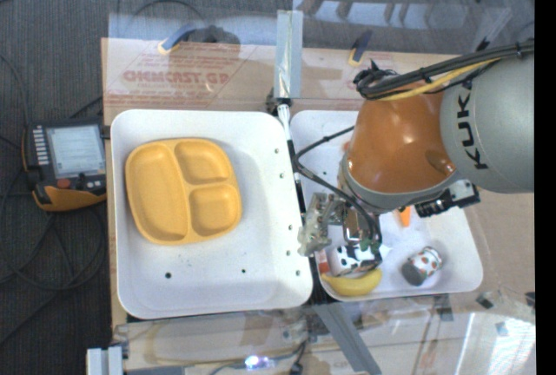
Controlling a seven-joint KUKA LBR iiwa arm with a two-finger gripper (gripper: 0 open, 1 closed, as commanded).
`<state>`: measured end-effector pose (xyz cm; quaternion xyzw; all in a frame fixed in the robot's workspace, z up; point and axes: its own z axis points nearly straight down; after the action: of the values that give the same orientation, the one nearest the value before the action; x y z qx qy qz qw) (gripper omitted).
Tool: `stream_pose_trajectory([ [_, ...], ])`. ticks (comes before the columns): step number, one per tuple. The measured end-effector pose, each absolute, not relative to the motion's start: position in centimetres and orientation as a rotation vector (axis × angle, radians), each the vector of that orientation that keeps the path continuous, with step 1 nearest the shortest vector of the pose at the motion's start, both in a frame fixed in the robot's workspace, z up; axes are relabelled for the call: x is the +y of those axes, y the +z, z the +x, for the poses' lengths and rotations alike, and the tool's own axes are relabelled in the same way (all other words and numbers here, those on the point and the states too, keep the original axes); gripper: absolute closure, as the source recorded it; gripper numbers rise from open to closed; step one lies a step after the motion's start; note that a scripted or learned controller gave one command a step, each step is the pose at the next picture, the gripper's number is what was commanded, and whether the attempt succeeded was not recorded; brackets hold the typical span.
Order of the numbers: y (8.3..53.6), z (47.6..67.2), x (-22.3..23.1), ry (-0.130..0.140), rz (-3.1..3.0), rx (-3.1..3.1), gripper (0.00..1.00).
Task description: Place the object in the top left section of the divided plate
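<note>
While reaching into the right bin [469,269], arm [434,139] poised low over a small clutter of objects, divided plate [182,189] waiting in the left bin [208,278].

Largest first: grey arm with orange band, covering much of the right bin, apparently lowered for a pick. Next, yellow divided plate, lying flat near the left bin's middle, well apart from the arm, all three sections bare, so placing not yet done. Then gripper [347,236], hanging just above a banana [352,282] at the bin's near edge; claw width impossible to tell, hidden among cables and wrist hardware. Smallest: a round grey and red object [421,265] beside the banana. Likely target the banana: yellow, curved, lying flat, partly hidden under the gripper.
</note>
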<state>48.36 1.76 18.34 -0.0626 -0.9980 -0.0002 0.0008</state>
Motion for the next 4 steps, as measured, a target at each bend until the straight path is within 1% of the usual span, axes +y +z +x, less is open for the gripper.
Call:
stream_pose_trajectory([
  [1,18.4,48.4,3.6,-0.004,0.601,-3.084,1.00],
  [2,18.3,49.2,2.2,-0.004,0.290,-3.128,1.00],
  [3,18.3,50.1,2.4,-0.004,0.310,-3.126,1.00],
  [4,18.4,49.3,7.1,-0.002,0.415,-3.115,1.00],
])
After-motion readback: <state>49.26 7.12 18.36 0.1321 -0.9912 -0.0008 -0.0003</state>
